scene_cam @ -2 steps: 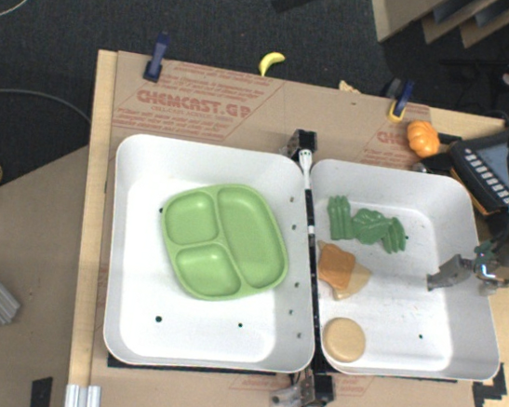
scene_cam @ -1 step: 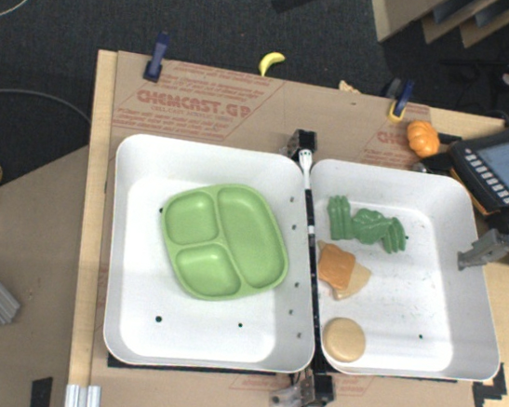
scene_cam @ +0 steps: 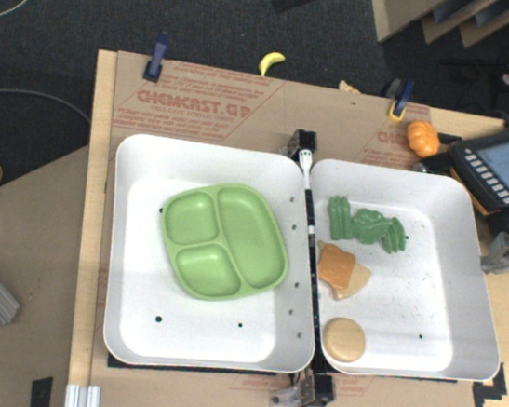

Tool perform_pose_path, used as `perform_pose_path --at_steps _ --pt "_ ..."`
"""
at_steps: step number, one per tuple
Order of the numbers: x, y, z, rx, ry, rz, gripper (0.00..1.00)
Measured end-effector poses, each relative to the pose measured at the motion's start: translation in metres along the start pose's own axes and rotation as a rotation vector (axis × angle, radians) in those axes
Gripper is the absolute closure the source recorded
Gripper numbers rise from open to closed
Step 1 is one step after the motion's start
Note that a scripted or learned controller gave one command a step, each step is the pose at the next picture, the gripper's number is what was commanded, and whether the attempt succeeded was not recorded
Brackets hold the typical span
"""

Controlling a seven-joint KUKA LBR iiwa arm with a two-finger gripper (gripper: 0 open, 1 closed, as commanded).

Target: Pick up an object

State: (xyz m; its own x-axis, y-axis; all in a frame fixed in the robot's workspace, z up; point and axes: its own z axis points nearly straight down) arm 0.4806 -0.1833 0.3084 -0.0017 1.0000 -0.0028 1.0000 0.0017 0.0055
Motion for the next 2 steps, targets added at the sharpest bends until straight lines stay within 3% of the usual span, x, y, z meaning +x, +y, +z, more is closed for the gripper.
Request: perform_pose_path --at_steps 1,2 --pt "-0.043 -0.002 0.026 0.008 0.002 0.005 1.00" --pt "0.001 0.000 -0.007 0.000 0.001 -0.003 1.00"
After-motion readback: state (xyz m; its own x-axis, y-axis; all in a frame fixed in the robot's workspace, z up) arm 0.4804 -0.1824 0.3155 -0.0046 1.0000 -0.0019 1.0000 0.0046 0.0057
